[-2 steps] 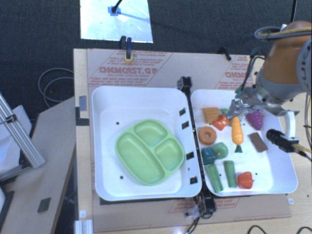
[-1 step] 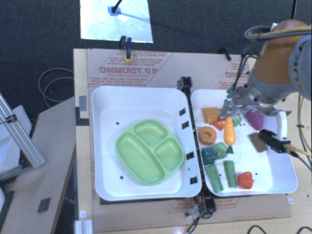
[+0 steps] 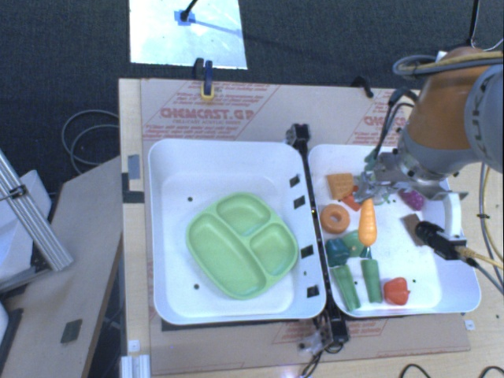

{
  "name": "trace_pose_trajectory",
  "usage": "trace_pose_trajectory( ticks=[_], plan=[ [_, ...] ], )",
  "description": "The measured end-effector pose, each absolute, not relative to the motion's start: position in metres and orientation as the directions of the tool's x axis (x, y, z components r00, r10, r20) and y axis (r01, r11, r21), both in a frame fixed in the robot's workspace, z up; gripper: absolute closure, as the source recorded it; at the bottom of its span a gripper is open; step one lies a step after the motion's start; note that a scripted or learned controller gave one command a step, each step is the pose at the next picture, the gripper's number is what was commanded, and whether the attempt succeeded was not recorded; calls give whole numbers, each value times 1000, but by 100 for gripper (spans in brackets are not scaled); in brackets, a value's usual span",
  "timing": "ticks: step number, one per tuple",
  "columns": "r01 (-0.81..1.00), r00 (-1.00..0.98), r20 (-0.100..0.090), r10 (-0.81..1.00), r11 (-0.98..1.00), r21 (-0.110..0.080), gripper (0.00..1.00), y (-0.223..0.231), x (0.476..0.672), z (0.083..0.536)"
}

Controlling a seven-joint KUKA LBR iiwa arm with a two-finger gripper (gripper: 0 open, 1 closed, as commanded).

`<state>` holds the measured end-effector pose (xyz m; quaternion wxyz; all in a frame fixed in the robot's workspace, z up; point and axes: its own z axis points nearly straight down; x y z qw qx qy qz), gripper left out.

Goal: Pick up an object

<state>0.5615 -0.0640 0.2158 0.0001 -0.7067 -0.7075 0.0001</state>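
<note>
While our claw (image 3: 370, 186) hovers low, we cannot tell its state. Nothing looks lifted yet: just below it lies the carrot (image 3: 367, 223), with the orange ring (image 3: 335, 219) beside.

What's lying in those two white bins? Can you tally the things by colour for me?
Orange: 3, a carrot, a ring, a wedge
Green: 3, a divided plate, two sticks
Teal: 1, a chunk
Red: 1, a piece
Purple: 1, a piece
Brown: 1, a block
Total: 10
</note>
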Motion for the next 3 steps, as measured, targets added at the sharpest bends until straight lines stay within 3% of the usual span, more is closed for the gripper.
trace_pose_trajectory(
  ticks=[1, 2, 3],
  plan=[
    [1000, -5, 0, 1000, 5, 3, 100, -67, 573, 232],
    [1000, -6, 0, 1000, 6, 1, 100, -60, 568, 234],
    [1000, -2, 0, 1000, 2, 0, 100, -61, 571, 214]
  ],
)
